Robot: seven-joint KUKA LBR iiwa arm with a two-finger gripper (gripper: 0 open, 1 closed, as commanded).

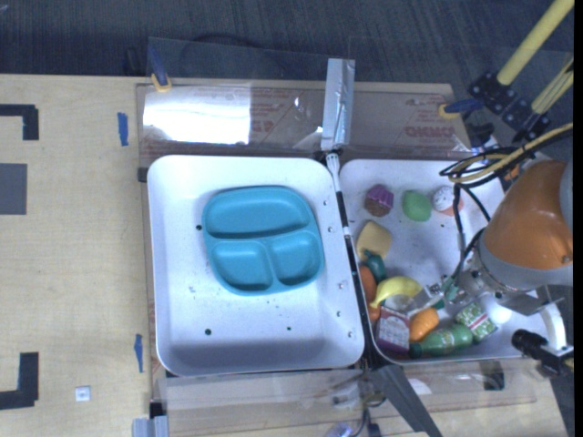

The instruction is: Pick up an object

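Note:
The right bin (428, 176) holds several small items: a purple piece (379, 198), a green ball (416, 206), a pale ball (444, 199), a tan block (373, 238), a yellow banana (398, 289), an orange fruit (424, 322), a green bottle (446, 339) and a green-white packet (475, 317). My gripper (453, 292) is low in this bin, just right of the banana and above the orange fruit and the bottle. The wrist with its orange band (533, 221) covers the bin's right side.
The left bin (173, 244) bears a blue divided plate (262, 238). A purple-and-white packet (393, 331) lies at the right bin's front edge, and a red-orange item (368, 278) lies by the divider between the bins. Cables and yellow rods (537, 35) stand at the back right.

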